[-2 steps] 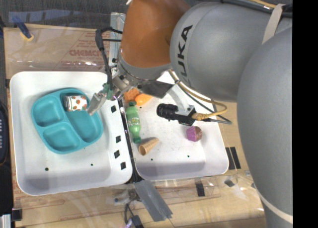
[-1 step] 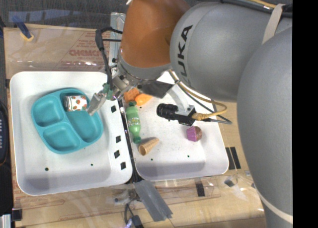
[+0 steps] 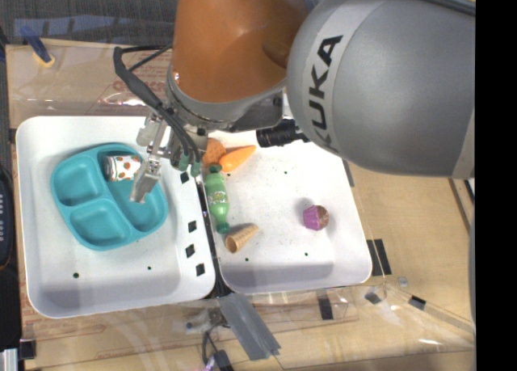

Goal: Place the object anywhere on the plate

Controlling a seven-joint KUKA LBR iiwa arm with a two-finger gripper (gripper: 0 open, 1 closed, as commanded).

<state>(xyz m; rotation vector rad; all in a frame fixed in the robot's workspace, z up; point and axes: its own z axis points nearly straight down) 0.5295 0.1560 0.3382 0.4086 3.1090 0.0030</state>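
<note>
A teal divided plate (image 3: 97, 228) lies in the left bin (image 3: 105, 288). A small white object with red spots (image 3: 121, 168) rests in the plate's upper right compartment. My gripper (image 3: 148, 159) hangs over the plate's right edge, just right of that object and close to it. It is open, and one grey finger (image 3: 145, 181) points down toward the plate with nothing held between the fingers. The big grey and orange arm covers the back of both bins.
The right bin (image 3: 323, 260) holds an orange carrot (image 3: 235, 156), a green bottle (image 3: 216, 193), an ice-cream cone (image 3: 241, 236) and a purple and brown piece (image 3: 316, 217). Black cables run by the gripper along the wall between the bins.
</note>
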